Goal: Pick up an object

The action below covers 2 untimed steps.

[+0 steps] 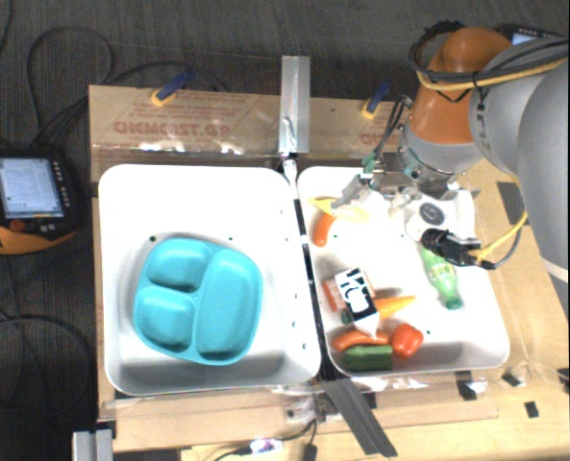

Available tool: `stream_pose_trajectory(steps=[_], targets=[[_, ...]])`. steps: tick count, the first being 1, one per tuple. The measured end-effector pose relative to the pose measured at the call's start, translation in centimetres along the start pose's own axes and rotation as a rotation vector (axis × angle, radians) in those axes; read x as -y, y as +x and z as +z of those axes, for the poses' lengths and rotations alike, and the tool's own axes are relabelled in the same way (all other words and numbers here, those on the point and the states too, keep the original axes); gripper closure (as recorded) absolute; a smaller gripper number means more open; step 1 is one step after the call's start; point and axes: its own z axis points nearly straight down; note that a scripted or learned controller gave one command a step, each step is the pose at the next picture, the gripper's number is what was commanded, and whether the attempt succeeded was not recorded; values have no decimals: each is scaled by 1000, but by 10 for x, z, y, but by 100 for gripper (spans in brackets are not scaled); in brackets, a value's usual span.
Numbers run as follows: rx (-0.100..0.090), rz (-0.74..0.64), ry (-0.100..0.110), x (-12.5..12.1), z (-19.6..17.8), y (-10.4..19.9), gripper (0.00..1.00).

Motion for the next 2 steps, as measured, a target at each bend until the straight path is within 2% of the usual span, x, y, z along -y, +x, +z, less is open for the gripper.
stream_pose_trajectory(steps=[1,2], targets=[[0,-93,-11,49,94,-19,0],[2,-95,-14,-7,94,-19,0]])
